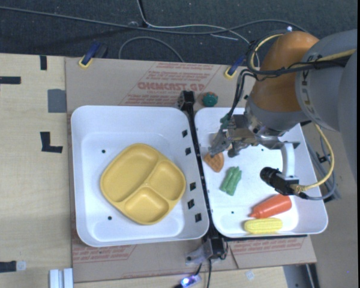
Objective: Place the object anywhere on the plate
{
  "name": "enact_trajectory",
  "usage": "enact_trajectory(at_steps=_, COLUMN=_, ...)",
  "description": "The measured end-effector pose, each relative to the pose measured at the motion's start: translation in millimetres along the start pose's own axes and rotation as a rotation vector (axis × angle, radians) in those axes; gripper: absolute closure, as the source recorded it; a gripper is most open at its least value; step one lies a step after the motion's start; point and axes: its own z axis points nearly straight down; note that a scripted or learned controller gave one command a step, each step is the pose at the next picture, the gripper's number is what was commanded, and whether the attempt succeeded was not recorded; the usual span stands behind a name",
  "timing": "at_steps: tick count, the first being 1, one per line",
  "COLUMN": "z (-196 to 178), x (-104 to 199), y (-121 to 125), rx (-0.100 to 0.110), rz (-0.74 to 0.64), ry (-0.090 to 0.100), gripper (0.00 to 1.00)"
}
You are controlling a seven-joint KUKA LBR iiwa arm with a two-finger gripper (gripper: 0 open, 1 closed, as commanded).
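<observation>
**Gripper low over the orange piece in the right bin**

The gripper (223, 146) hangs in the right bin (312, 224), close to its left wall, directly above a small orange piece (214, 161). Whether its fingers are spread or closed I cannot tell, because dark wrist parts cover them; nothing is seen held between them.

The orange piece, probably the object to move, looks like light, stiff toy food with a smooth skin (so it may slip). I think a hold across its narrow middle is best.

Just beside it lies a green piece (231, 180). Farther to the front are a carrot (271, 206) and a corn cob (263, 225).

The yellow plate (143, 183), with three compartments, is in the left bin (84, 161), well apart.
</observation>
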Motion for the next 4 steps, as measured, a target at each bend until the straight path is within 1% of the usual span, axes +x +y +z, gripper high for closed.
enact_trajectory(at_steps=1, z=-6.4, x=54.4, y=12.8, rx=-0.001, rz=0.0, ry=0.0, gripper=1.0)
enact_trajectory(at_steps=2, z=-1.1, x=98.6, y=24.4, rx=0.0, rz=0.001, ry=-0.002, gripper=1.0)
enact_trajectory(at_steps=3, z=12.7, x=144.6, y=46.7, rx=0.0, rz=0.001, ry=-0.002, gripper=1.0)
enact_trajectory(at_steps=4, z=11.7, x=141.9, y=46.1, rx=0.0, rz=0.004, ry=-0.003, gripper=0.0)
